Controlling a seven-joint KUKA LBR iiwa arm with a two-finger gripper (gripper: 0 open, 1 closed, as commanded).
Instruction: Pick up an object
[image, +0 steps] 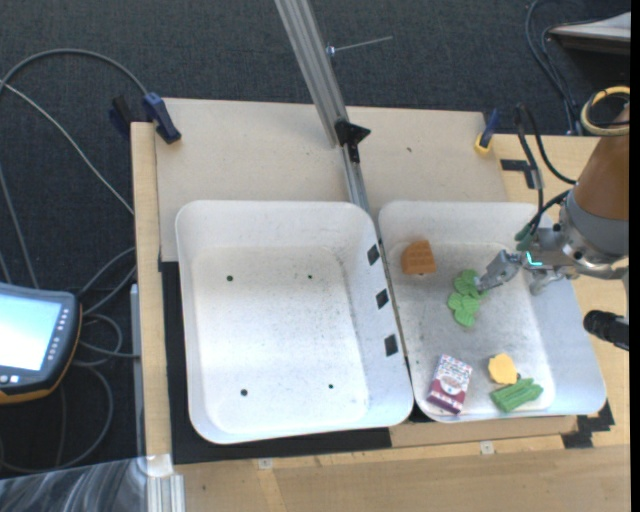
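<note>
Green toy piece (464, 298), mid-right of frame in right bin (575, 385): probably light, soft, irregular; best pinched across a narrow lobe. Gripper (496, 274) touching its upper edge; jaws' opening impossible to tell.

We are seeing five objects lying in the right bin (585, 375), the left bin (200, 230) sitting beside it on the desk (250, 150).
</note>
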